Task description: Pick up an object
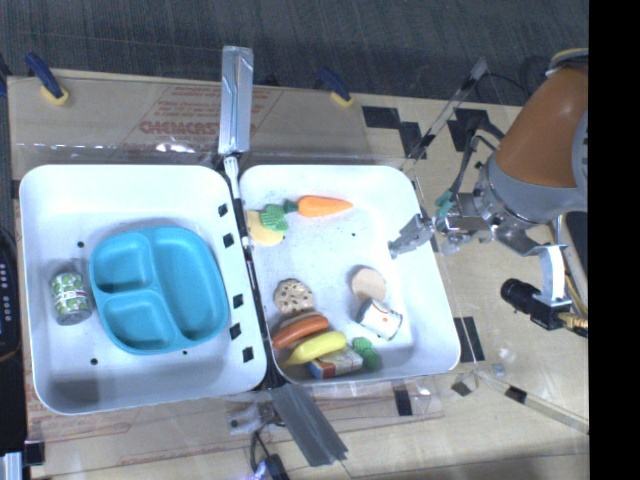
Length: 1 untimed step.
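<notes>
The right bin (425, 298) holds several toy foods. An orange carrot (325, 206) lies at the back, with a yellow and green piece (266, 225) to its left. A cookie (292, 294), a sausage (300, 328), a banana (316, 347) and a small box (335, 365) sit near the front left. A tan round piece (368, 283) and a white cup (381, 320) lie toward the right. My gripper (412, 235) hangs over the bin's right rim, apart from every object, with nothing visibly in it.
The left bin (40, 198) holds a blue divided plate (158, 288) and a small jar of green bits (70, 295) by its left wall. A metal bar (235, 98) stands behind the seam between the bins. The arm's orange band (545, 128) is at the right.
</notes>
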### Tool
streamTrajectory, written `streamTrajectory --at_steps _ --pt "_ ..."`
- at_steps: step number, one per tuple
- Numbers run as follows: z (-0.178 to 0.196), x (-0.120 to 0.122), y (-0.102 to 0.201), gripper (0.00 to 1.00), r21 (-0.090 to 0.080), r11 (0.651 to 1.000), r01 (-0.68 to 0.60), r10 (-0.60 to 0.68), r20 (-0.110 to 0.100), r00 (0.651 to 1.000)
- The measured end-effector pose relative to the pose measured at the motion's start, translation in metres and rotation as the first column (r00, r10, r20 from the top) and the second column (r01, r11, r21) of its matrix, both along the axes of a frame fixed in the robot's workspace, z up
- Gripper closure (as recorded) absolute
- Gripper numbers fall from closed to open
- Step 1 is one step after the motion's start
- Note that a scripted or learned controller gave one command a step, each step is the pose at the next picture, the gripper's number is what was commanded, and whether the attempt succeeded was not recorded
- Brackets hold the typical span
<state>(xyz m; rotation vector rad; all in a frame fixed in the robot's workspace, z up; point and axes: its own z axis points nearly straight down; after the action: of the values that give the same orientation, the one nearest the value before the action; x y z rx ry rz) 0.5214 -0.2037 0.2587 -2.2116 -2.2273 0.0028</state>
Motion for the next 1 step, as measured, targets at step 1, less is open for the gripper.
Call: streamTrajectory --at_steps 1 --pt "-0.1213 0.0016 -0.0046 0.00 0.003 1.000 0.025 -0.025 -0.011 1.000"
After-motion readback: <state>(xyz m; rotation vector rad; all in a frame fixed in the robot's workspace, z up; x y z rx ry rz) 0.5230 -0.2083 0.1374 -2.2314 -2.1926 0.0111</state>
